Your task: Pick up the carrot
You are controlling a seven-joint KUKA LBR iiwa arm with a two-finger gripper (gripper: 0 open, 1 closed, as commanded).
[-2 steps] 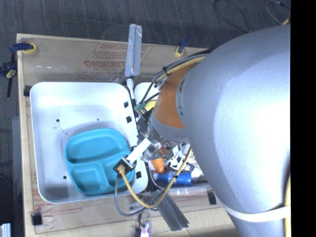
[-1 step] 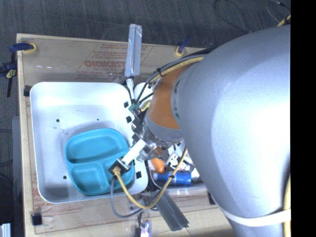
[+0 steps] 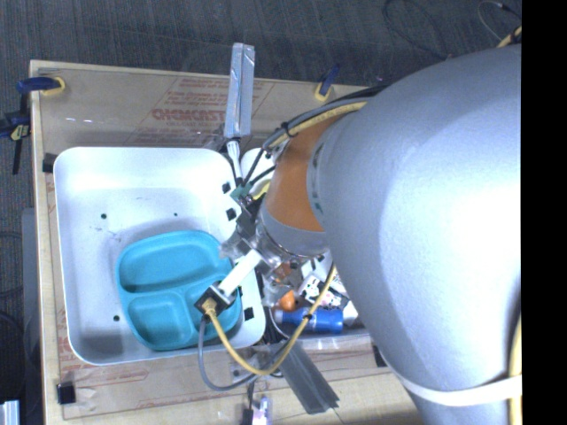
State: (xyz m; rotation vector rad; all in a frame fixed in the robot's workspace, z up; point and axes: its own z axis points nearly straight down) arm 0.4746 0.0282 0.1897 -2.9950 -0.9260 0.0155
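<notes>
1. At the far left of the frame, the table (image 3: 115,104) is showing its brown top with red lettering, and blue clamps (image 3: 35,85) are sitting on its upper left corner.
2. The left white bin (image 3: 97,193) is lying in the left half of the frame, and a blue two-compartment tray (image 3: 168,290) is resting in its lower right part, reaching toward the bin's right wall.
3. A grey upright post (image 3: 239,91) is standing at the upper centre, just behind the gap between the bins.
4. The arm (image 3: 425,220) is reaching in from the right and filling most of the right half, its grey body bending down over the right bin (image 3: 259,159), with the orange band (image 3: 288,197) facing the centre.
5. The gripper (image 3: 288,277) is pointing down at lower centre, just right of the tray; whether it is open or closed cannot be told, because the wrist is covering it.
6. The carrot (image 3: 285,300), a small orange piece, is lying directly below the gripper in the right bin, beside a blue object (image 3: 321,320); contact cannot be judged.
7. A yellow cable (image 3: 235,352) is looping below the wrist.
</notes>
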